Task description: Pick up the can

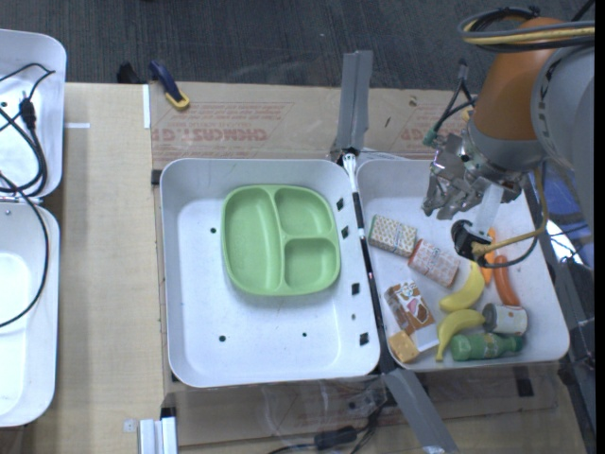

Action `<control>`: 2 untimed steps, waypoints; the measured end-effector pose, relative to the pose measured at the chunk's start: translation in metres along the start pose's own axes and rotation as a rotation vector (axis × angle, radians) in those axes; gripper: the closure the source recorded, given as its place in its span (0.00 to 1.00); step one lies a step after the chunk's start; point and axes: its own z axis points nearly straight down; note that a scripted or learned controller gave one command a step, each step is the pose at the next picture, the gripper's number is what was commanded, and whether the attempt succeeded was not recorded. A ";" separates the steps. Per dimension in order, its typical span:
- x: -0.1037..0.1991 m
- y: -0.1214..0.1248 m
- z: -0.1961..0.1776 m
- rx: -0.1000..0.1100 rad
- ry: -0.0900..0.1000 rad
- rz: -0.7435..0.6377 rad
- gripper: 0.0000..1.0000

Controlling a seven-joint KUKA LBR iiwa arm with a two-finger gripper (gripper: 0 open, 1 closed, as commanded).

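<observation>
At the right bin's near right corner, the can [510, 320] lies on its side.

Small and pale with a dark end, it touches the green bottle [485, 346] below it and sits just right of two bananas [460, 308], with a carrot [504, 282] above. Snack packets [413, 250] lie further left in the right bin [558, 334]. The jaws [452, 200] hang over the bin's far half, well apart from the can, nothing between them; whether they are parted or closed cannot be told. A green divided plate [281, 239] sits in the left bin [189, 329].
</observation>
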 end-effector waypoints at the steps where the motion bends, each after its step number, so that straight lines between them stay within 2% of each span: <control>1: 0.000 0.000 0.000 0.000 0.000 0.000 0.00; 2: -0.025 -0.014 -0.040 -0.002 0.001 0.059 0.00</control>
